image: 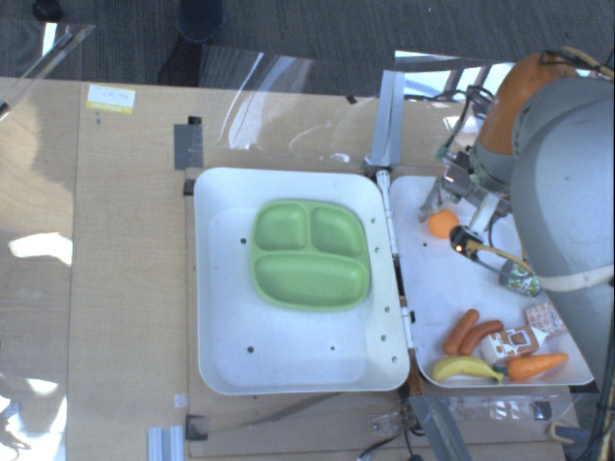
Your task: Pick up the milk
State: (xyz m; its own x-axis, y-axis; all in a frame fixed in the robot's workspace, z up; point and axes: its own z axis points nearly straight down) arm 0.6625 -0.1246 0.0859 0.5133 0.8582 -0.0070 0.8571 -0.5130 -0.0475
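Starting at the left, the wooden desk (96,286) carries a white bin (288,353) holding a green divided plate (310,254). Right of it, the second bin (415,257) has an orange ball (442,224) near its top. The hand (459,200) hangs just above that ball; whether it is released or clenched cannot be told. Lower down lie sausages (471,330), a banana (464,370) and a carrot (536,363), with the milk (507,344) carton touching them, well apart from the hand.
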